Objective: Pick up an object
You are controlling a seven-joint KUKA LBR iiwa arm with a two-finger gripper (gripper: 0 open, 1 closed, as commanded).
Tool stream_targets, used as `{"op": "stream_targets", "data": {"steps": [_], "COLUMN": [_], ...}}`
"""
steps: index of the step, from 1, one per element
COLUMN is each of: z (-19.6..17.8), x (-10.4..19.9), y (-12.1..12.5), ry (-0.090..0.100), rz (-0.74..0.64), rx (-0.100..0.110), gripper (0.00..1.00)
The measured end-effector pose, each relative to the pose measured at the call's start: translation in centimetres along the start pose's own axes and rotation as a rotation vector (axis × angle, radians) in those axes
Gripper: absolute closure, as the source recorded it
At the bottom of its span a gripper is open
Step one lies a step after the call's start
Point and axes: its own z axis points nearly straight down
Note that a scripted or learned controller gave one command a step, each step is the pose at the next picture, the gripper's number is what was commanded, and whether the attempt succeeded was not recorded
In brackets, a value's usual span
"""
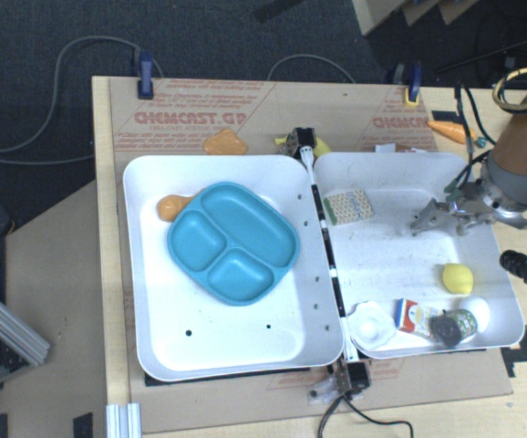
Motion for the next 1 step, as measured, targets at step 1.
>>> {"op": "stream_targets", "data": {"steps": [1], "z": [1.29], "x": [0.68], "y": [7.97], "ry": [0.009], "rz": [-0.006], "rx": [0.004], "gripper": [0.0]}}
